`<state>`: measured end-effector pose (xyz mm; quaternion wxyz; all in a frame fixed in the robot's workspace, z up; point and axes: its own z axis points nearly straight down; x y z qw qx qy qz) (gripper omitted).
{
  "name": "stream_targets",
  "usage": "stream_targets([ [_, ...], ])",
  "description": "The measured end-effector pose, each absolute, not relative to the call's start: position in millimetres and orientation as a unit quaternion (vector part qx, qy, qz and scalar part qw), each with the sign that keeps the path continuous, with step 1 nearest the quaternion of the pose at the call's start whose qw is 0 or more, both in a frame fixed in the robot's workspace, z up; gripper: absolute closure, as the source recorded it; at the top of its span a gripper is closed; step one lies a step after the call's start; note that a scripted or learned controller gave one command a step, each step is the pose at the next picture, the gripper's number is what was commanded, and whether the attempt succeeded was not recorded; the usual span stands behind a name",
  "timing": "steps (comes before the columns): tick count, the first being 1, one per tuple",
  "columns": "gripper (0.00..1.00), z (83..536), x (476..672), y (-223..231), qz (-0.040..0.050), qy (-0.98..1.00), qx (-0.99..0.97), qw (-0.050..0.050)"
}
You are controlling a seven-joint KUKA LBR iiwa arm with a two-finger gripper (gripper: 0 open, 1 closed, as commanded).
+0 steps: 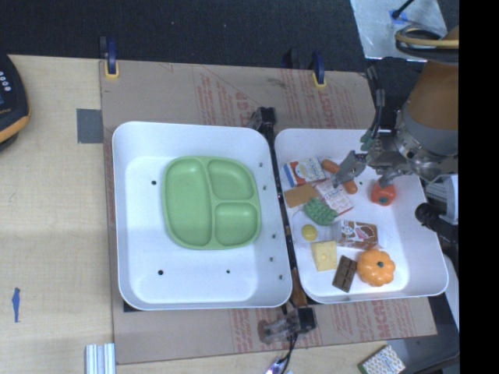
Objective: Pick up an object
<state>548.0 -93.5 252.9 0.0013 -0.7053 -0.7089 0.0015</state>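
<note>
1. Objects for the pick, a scatter of small toy foods, lie in the right-hand shallow white bin [437, 280], seen from the fixed camera above the bench: an orange toy pumpkin [376, 266], a yellow cheese-like block [324, 255], a dark brown chocolate-like bar [345, 273], a green knobbly piece [319, 211], a small round orange-red fruit [382, 194] and several printed cards and packets.
2. Reaching in from the right, the grey arm's two-finger gripper [352, 170] hovers at the upper middle of that bin, over the printed white card [336, 199] and just beside a small orange carrot-like piece [332, 164].
3. Its dark fingers [344, 173] appear spread with a gap between them, and nothing sits between them; no item looks lifted off the bin floor.
4. A pale green divided plastic plate [210, 202] rests alone in the left-hand white bin [132, 279], well apart from the gripper.
5. By this view the pick appears not yet done: descent, closing on one piece and lifting are all left, and which item is the target cannot be told.
</note>
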Motion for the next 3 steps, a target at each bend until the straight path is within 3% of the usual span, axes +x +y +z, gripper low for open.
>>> stream_targets([
  [1, 0.0, 158.6, 555.1, -173.7, 0.0046, -0.707, -0.707, 0.003],
  [2, 0.0, 89.4, 656.4, -181.4, -0.0002, -0.71, -0.704, -0.002],
  [3, 0.0, 92.6, 656.6, -203.0, 0.0006, -0.708, -0.706, 0.0],
])
